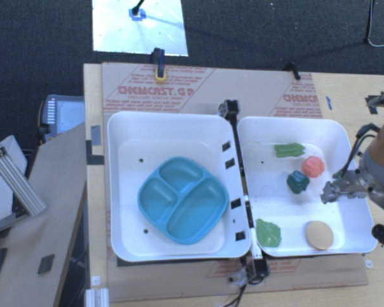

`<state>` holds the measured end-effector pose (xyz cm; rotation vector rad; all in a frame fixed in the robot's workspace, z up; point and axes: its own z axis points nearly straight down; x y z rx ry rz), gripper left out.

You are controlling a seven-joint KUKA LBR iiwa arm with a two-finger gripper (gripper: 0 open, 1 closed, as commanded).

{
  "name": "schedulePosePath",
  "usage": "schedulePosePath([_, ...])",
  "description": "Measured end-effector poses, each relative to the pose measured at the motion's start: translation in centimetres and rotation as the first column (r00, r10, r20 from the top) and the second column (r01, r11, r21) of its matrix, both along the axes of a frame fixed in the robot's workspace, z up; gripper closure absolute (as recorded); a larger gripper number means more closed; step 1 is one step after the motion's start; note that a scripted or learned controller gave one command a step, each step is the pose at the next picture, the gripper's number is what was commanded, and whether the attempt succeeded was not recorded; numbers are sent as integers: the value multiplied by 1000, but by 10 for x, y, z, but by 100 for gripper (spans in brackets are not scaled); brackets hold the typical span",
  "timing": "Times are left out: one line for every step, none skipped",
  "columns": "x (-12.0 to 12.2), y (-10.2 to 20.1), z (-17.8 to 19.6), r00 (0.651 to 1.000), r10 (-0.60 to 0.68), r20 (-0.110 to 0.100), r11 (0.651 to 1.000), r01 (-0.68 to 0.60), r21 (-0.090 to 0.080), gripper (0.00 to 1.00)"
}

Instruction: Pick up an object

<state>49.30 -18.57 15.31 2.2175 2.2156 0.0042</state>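
Five small objects are seen in the right bin (343, 133), any of which may serve as the thing to be picked up. Nearest the gripper (336, 190) lies the dark teal object (297, 182), just to its left in the camera view and apart from it; the pink ball (313, 166) sits just beside the teal object, up and to the right of it. A long green piece (288, 149) is set farther toward the bin's back wall, its long axis running roughly left to right. At the front of the bin, a tan disc (319, 235) lies below the gripper, and a green leafy piece (267, 233) lies near the front left corner. The gripper is placed low over the right side of this bin, and nothing can be made out between its fingers; whether these are spread or pressed together cannot be told at this size. The coming move is judged to be a short reach leftward toward the teal object or the ball. The left bin (121, 171) holds a blue divided plate (182, 200).
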Motion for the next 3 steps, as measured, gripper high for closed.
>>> schedulePosePath([12,-3,54,1000,5,1,1000,-5,0,100])
schedulePosePath([13,-3,71,1000,5,-2,1000,-5,1,100])
schedulePosePath([20,51,81,1000,10,-3,1000,-10,4,100])
